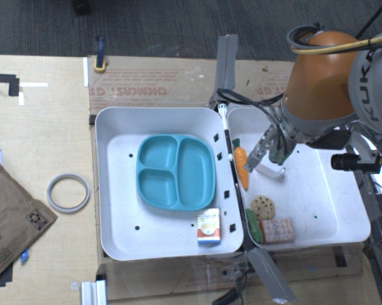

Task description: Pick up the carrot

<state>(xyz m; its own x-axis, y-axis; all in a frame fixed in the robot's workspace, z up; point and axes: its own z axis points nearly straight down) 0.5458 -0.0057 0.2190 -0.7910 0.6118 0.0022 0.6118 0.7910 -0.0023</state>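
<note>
The carrot [241, 167] lies in the right bin [343, 234], pressed close along its left wall, just beside the divider between the two bins. There is very little room on its left side; on its right the white floor is open. The gripper [265, 156] hangs just to the right of the carrot, tilted, and its fingers look spread apart with nothing between them (the tips are small and a little blurred). Lower in the same bin, a cookie [262, 204], a green item [252, 226] and a reddish packet [277, 230] crowd the front left corner. The arm's orange band [321, 75] covers the back part of this bin. In the left bin [114, 234] stand a blue divided plate [177, 171] and a small carton [208, 227].
</note>
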